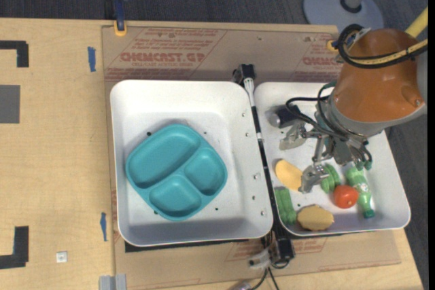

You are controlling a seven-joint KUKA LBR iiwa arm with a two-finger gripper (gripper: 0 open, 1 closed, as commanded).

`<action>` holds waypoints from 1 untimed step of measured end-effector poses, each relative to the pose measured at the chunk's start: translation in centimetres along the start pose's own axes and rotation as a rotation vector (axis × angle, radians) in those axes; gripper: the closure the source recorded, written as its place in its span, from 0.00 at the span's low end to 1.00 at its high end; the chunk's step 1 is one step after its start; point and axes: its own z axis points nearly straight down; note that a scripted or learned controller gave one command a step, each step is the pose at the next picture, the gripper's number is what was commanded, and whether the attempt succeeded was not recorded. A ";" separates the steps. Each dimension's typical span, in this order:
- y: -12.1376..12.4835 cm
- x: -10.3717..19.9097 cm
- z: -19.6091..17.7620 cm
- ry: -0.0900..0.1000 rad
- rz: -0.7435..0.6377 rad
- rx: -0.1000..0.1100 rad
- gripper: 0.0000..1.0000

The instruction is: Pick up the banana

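Gripper (314, 176) hangs low over right bin (397, 204), fingers angled down toward bin's middle — open or shut: cannot tell, clutter behind hides tips. Banana (288, 174), yellow, lies on bin floor just left of gripper, nothing visibly clamped on it. Tomato (345, 196) sits right of gripper, green items beside it. Potato-like tan piece (315, 217) near front rim, green pepper (285, 206) beside it. Left bin (129, 98) holds teal divided plate (176, 170).
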 end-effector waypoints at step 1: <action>0.0 -0.2 -1.1 -0.007 0.003 0.000 1.00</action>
